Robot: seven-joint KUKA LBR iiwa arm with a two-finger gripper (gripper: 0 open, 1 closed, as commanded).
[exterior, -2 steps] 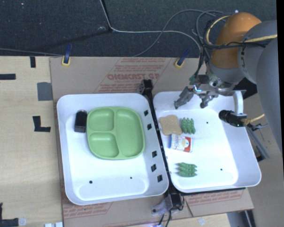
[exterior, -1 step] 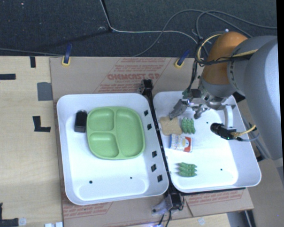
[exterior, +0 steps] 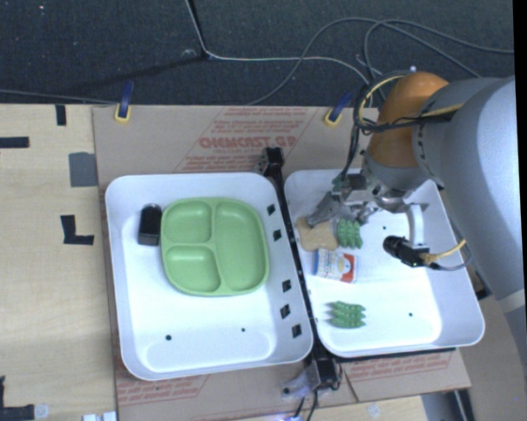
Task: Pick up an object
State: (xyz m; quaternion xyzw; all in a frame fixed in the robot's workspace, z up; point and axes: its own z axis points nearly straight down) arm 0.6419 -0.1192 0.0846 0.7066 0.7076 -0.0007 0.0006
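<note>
A: How is the arm (exterior: 470, 153) posed?
B: It reaches in from the right, orange band high, wrist bent down over the far left part of the right bin (exterior: 451, 319). The jaws (exterior: 340, 206) hang low there, just above the bin floor.
A: Released or clenched?
B: I cannot tell; the fingers blur into the dark metal around them.
A: What lies by them?
B: A green leafy piece (exterior: 349, 235) sits just near of them, with a tan flat piece (exterior: 313, 238) beside it to the left. A red and white packet (exterior: 336, 265) lies nearer still, and a green pod-like thing (exterior: 346, 314) sits well apart toward the near edge.
A: And the left bin (exterior: 138, 342)?
B: It holds a green divided plate (exterior: 215, 247), with a small black block (exterior: 149, 225) touching its left rim.
</note>
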